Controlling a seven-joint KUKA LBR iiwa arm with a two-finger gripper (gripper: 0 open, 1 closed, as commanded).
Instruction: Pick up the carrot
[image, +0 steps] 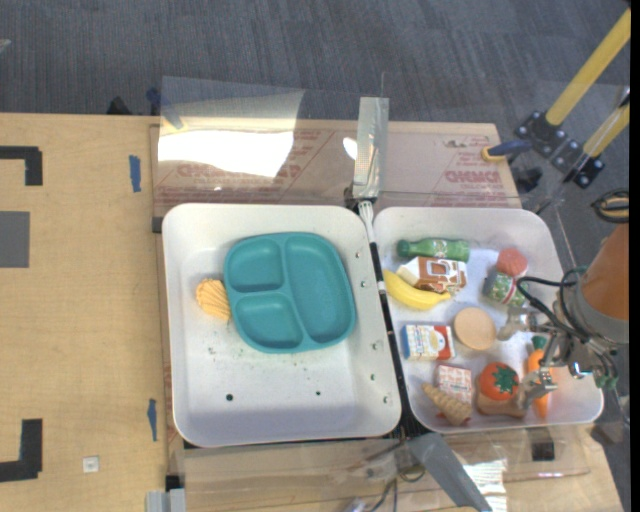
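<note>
1. Nearest the camera, at the front of the right bin (560, 240), sit an ice-cream cone toy (450, 402), a small pink carton (453, 379) and a tomato-like red toy (498, 383) on a brown base.
2. Just right of that red toy, the carrot (540, 385) lies against the right bin's front right corner, orange and thin, standing roughly upright in the view.
3. Over that same corner the gripper (545, 365) hangs, with cables around it; its fingers sit right at the carrot, but whether they are apart or clamped on it cannot be told.
4. Behind the red toy lie a tan round disc (474, 328), a white carton (427, 341), a banana (413, 291), a green bottle (433, 248) and a red-and-green strawberry-like piece (505, 275).
5. Left of the right bin, the left bin (200, 400) holds a teal divided plate (290, 290) with a yellow shell-shaped toy (212, 297) touching its left edge.
</note>
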